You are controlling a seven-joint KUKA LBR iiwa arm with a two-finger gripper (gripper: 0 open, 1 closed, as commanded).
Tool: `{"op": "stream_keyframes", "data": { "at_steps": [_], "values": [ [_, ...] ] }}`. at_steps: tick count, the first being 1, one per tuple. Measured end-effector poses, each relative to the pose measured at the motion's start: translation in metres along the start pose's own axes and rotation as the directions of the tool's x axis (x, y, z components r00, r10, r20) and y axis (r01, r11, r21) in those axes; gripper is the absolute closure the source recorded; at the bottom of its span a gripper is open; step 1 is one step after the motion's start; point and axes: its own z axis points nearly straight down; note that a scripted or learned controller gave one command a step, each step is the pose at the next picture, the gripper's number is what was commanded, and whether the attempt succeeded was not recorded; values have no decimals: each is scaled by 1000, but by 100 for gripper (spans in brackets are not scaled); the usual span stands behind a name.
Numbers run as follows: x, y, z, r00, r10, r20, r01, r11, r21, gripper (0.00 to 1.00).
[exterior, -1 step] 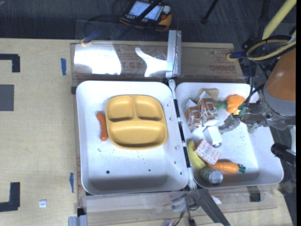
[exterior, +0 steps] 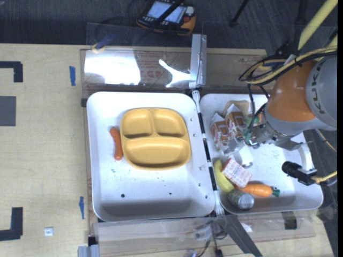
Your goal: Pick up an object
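Over the right bin (exterior: 308, 199), the gripper (exterior: 247, 139) is lowered among crinkled snack packets (exterior: 228, 128); whether its claw is apart or together cannot be told. Just below it, a red-and-white wrapper (exterior: 236, 172) is seen, with a banana (exterior: 222, 179) beside it, a carrot (exterior: 258, 189) and a small jar (exterior: 241, 200) nearer the front wall. Across the divider, the left bin (exterior: 102, 143) is occupied by a yellow divided plate (exterior: 155, 138), with an orange sausage (exterior: 116, 143) touching its left edge.
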Motion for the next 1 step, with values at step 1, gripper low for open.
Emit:
{"op": "stream_keyframes", "data": {
  "at_steps": [1],
  "values": [
    [-3,19,21,999,-53,2,53,999,-2,0]
  ]
}}
